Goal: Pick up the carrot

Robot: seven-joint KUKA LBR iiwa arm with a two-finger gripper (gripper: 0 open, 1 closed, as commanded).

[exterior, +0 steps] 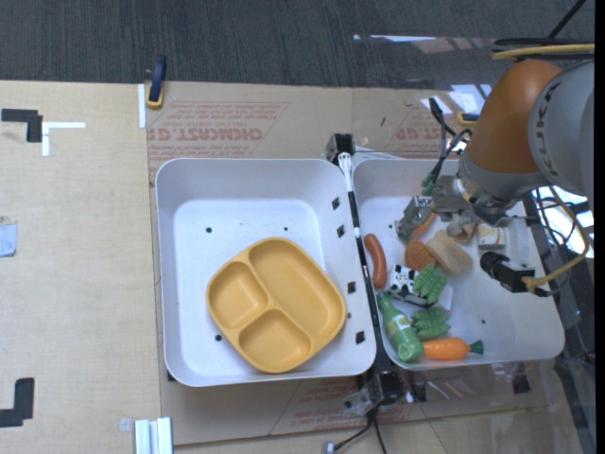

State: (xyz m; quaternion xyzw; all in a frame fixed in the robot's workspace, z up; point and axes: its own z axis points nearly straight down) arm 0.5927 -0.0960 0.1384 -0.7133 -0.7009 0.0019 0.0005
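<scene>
The carrot (446, 349) lies flat near the front wall of the right bin (529, 334). It is orange, and its green top points right. My gripper (417, 219) hangs over the back left part of that bin, well behind the carrot and apart from it. It is just above an orange-brown food piece (418, 253). The arm's orange band (515, 112) and grey wrist hide the bin's back right corner.
Beside the carrot are a green bottle (401, 330) and broccoli (431, 323). Further back lie a leafy green (431, 281), a black-and-white piece (405, 276), a sausage (376, 256) and a tan bread piece (450, 252). A yellow divided plate (275, 303) sits in the left bin (189, 253).
</scene>
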